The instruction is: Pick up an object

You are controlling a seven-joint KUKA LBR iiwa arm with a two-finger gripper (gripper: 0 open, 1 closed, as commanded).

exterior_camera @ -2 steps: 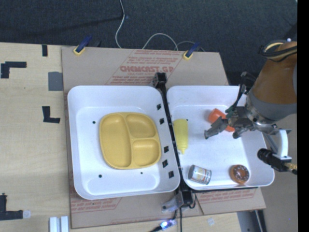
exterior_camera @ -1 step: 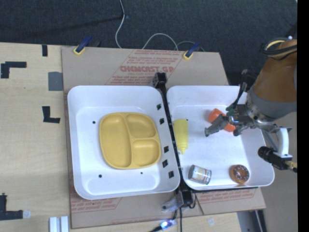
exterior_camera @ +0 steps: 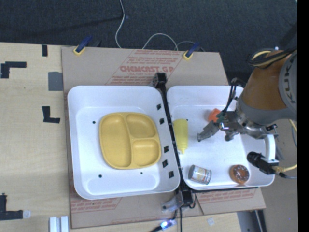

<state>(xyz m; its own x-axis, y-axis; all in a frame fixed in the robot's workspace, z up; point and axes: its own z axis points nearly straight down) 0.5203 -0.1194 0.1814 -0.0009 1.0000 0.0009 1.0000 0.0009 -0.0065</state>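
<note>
My gripper hangs over the middle of the right bin, its two dark fingers spread open with nothing between them. A small orange object lies just behind the gripper, partly hidden by the wrist. To the left, a yellow oblong object rests against the divider between the bins. A small silver can lies on its side near the front wall. A round brown object sits at the front right corner.
The left bin holds a yellow divided plate. The arm's orange band and grey wrist cover the right bin's right side. A black cable part hangs near the brown object.
</note>
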